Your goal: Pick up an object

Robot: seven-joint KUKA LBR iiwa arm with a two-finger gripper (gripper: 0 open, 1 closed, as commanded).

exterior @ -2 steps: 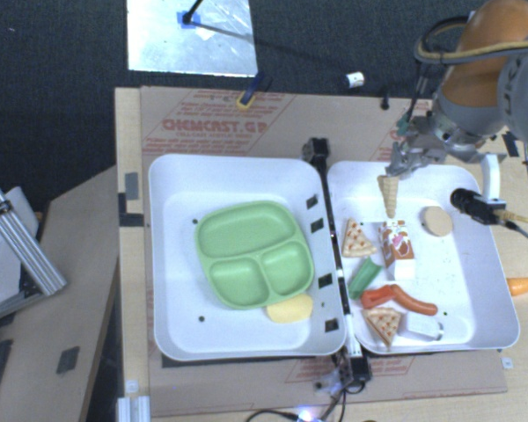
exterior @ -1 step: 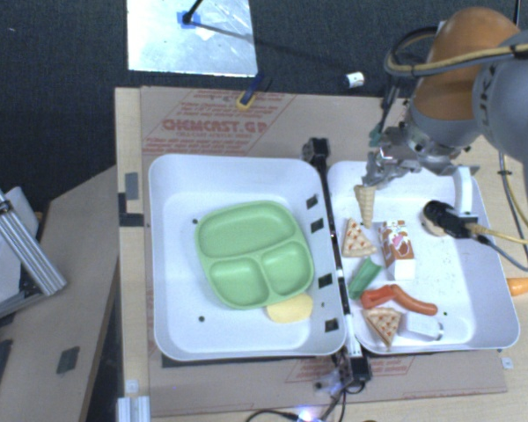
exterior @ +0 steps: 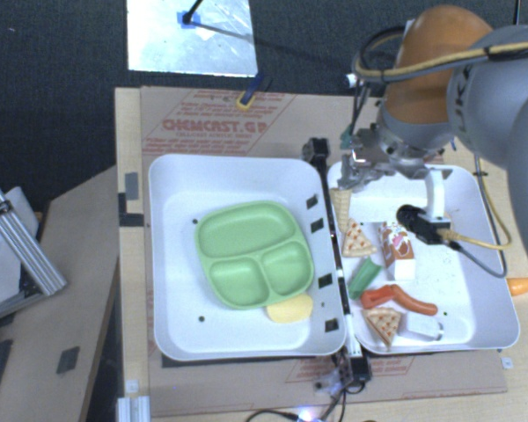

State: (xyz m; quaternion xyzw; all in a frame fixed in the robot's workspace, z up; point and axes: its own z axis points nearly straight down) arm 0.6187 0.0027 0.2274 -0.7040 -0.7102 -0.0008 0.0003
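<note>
The gripper [exterior: 363, 167] is being held low over the far left corner of the right bin [exterior: 488, 236], just beside the black divider [exterior: 328, 236] that is running between the two bins; whether its fingers are wide or narrow cannot be told, since they are being hidden by the wrist and cabling, and nothing is being seen between them. The toy foods are being kept in the right bin, all nearer the camera than the gripper: an ice-cream cone [exterior: 341, 206] is lying just below the gripper, a pizza slice [exterior: 358, 239] is lying just below the cone, and a cake slice [exterior: 398, 244] is sitting to the right of the pizza slice. A green vegetable piece [exterior: 364, 276] is resting near the divider, a hot dog sausage [exterior: 399, 298] is lying right of it, and a second wedge-shaped slice [exterior: 383, 323] is lying at the bin's near edge beside a white piece [exterior: 422, 326]. In the left bin [exterior: 172, 236] a green divided tray [exterior: 249, 253] is lying, with a pale yellow disc [exterior: 289, 309] touching its near edge. Both bins are being carried on a cardboard sheet [exterior: 216, 123] on the tabletop [exterior: 79, 236].
</note>
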